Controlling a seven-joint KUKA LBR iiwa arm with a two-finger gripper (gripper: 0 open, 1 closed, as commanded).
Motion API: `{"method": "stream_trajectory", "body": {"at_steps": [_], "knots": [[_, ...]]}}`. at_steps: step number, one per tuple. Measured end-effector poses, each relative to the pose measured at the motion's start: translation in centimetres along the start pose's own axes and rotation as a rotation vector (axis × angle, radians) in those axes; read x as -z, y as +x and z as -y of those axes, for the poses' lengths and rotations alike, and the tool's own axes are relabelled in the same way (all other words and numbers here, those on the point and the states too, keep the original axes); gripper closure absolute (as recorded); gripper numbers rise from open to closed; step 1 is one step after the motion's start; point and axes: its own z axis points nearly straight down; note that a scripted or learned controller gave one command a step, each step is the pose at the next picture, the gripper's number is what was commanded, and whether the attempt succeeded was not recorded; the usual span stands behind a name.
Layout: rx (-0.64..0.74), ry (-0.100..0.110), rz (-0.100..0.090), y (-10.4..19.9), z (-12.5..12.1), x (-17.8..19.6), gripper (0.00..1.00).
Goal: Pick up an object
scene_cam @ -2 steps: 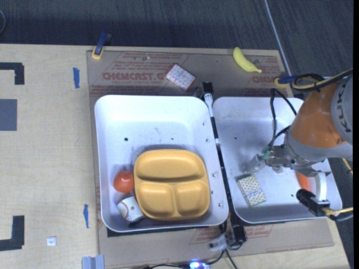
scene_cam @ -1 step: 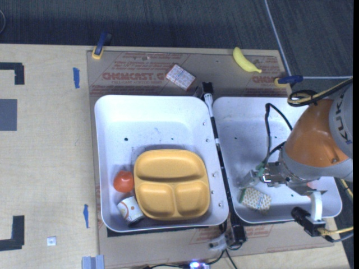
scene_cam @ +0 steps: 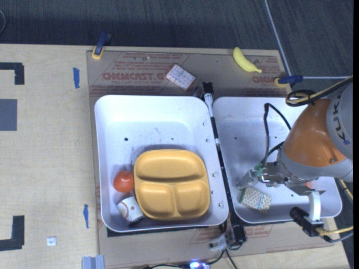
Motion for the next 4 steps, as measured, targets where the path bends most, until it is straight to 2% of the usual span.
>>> {"method": "stream_trajectory", "body": {"at_steps": [1,2,3,4], "knots": [[0.0,-0.001,0.0,0.3,0.0,0.0,0.0],[0.001,-0.005,0.0,0.3,-0.2,1.0,1.0],[0.001,-0.004,0.0,0.3,-0.2,1.0,0.0],[0.002,0.002,-0.002,0.3,0.0,0.0,0.0]]}}
